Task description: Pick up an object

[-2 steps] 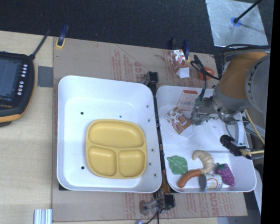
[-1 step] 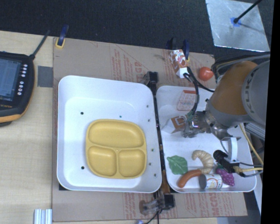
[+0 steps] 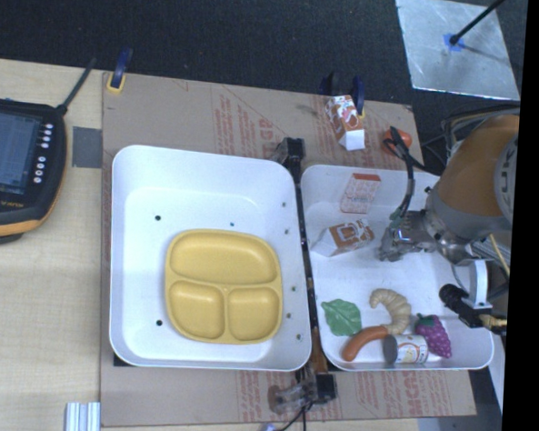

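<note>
This is a robotics lab, not a home or a shop. Two shallow white bins (image 3: 122, 247) sit on a cardboard sheet (image 3: 249, 109) spread over a pale wood table (image 3: 27, 314). Left of the bins lies an orange-edged teach pendant (image 3: 17, 172) with a dark screen and a cable. Right of the bins stands a grey industrial arm (image 3: 476, 191). Behind the bins the dark floor carries a grey mat (image 3: 457, 44) marked with blue tape. Inside the bins lie toy foods (image 3: 390, 327) and a yellow divided plate (image 3: 221, 285), test props.
</note>
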Action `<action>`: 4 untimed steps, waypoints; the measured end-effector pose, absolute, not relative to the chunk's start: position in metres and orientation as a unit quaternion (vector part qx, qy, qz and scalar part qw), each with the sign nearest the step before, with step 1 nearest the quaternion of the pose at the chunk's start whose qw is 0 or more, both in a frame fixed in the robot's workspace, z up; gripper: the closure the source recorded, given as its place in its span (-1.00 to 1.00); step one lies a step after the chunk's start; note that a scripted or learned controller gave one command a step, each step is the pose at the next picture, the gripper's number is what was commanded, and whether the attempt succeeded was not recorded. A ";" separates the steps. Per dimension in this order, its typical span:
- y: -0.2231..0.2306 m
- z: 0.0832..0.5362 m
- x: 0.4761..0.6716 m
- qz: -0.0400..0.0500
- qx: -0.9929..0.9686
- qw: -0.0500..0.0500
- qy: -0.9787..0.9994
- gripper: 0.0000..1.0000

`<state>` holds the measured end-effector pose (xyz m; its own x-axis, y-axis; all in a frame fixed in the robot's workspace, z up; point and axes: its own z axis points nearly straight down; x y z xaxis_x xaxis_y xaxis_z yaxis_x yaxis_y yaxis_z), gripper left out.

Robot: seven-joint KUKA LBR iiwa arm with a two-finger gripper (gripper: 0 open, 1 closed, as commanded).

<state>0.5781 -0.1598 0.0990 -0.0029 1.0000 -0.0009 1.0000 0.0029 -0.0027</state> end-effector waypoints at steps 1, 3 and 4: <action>-0.094 0.190 0.558 0.001 -0.705 0.001 -0.709 1.00; -0.147 0.109 0.616 -0.005 -0.706 -0.006 -0.708 -1.00; -0.141 0.094 0.658 0.000 -0.706 -0.001 -0.709 -1.00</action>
<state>0.6577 -0.1407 0.0944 -0.0041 1.0000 -0.0012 1.0000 0.0041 0.0026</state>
